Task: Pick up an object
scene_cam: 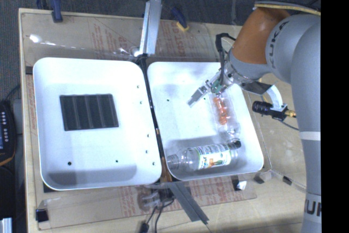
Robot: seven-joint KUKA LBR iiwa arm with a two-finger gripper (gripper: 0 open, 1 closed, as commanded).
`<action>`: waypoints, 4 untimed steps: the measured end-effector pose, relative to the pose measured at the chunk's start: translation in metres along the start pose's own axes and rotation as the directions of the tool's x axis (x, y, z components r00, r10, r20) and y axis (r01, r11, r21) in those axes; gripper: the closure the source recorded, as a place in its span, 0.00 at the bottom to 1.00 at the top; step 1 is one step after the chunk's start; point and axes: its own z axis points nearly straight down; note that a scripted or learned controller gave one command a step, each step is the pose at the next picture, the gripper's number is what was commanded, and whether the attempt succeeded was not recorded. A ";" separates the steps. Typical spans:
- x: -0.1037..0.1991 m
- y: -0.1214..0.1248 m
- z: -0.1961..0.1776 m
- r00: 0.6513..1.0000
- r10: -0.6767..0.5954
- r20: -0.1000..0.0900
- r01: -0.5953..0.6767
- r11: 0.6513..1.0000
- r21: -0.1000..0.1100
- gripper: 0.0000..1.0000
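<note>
Along the near wall of the right bin (251,142) a clear plastic bottle (203,158) with a green-and-white label lies on its side. Just beyond it, a second clear bottle (223,113) with orange contents lies lengthwise by the right wall. At that bottle's far end hangs my gripper (210,90); I cannot tell how it stands. In the left bin (49,76) a dark ribbed slab (89,112) lies flat.

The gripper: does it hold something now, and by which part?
It cannot be told. The gripper is above the right bin, near the top end of a clear bottle with orange contents.
</note>
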 end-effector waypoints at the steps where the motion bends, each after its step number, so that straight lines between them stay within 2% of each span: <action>1: 0.008 -0.017 -0.042 0.998 0.057 0.002 -0.057 0.998 -0.002 0.00; 2: 0.017 -0.028 -0.030 0.999 0.046 0.000 -0.046 0.999 -0.001 0.00; 3: 0.015 -0.023 -0.009 0.999 0.032 -0.002 -0.032 0.999 0.001 0.00; 4: 0.015 -0.022 -0.019 1.000 0.029 -0.002 -0.029 1.000 0.001 1.00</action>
